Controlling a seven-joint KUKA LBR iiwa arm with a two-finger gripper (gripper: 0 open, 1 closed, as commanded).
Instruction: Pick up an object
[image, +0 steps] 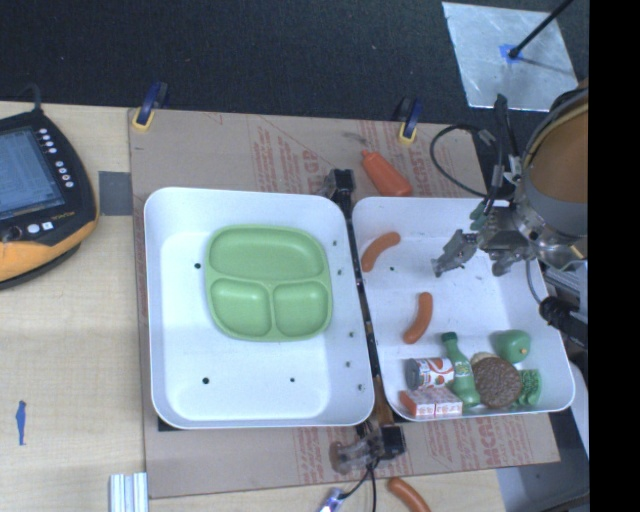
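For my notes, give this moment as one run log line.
gripper: over right bin, holding nothing | nearest: sausage | green tray: left bin

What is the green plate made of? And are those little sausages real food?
The green plate looks like matte moulded plastic: one even colour, with rounded compartments. The sausages are probably plastic toys too: smooth, uniformly orange-red, slightly shiny. I can't be certain from here.

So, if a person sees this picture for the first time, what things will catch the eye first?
Probably the pale green three-compartment plastic plate, lying alone in the left white bin. Next, the crowded near corner of the right white bin: a small green bottle, a round brown patty and a red-and-white can, with two orange sausages lying apart. The grey claw hangs over that bin's far side.
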